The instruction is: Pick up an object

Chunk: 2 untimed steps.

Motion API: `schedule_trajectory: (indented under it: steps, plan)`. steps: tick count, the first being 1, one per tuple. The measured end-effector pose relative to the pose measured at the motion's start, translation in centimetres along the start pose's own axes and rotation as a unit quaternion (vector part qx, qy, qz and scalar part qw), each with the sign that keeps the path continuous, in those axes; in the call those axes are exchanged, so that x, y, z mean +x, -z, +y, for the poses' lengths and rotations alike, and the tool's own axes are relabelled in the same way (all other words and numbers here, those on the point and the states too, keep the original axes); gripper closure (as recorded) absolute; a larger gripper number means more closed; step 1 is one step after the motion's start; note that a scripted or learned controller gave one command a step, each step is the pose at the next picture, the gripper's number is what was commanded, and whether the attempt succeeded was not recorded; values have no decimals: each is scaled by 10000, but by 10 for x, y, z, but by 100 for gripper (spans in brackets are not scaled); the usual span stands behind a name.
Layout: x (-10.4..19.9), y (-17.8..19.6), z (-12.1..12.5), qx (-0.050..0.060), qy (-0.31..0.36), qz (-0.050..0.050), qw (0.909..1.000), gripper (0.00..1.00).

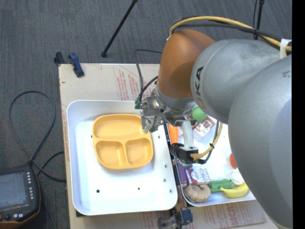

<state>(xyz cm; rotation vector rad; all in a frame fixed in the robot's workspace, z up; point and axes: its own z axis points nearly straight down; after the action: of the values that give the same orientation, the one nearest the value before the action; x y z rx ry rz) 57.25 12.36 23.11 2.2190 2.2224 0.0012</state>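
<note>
A yellow three-compartment plate (123,147) lies flat in the left white bin (119,199). My gripper (149,121) hangs over the plate's upper right corner, right at its rim; the wrist hardware hides how it meets the plate. The grey arm with its orange band (183,63) covers much of the right bin (214,200). In that bin I see a brown pastry (198,192), a yellow banana (237,190), a green piece (220,184), a purple box (198,175) and an orange stick (173,133).
A green ball (198,113) and a red-and-white card (206,126) show under the arm. A black wall (172,163) divides the bins. A blue clamp (75,64) sits at the bench's back left corner. A tablet (16,194) lies on the floor.
</note>
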Motion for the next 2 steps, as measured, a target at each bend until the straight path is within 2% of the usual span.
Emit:
schedule_trajectory:
  steps: [1, 2]
  plan:
    - [-60, -4, 16, 11, -10, -4, 10000, 100]
    - [-130, 41, -30, 4, -7, -2, 10000, 100]
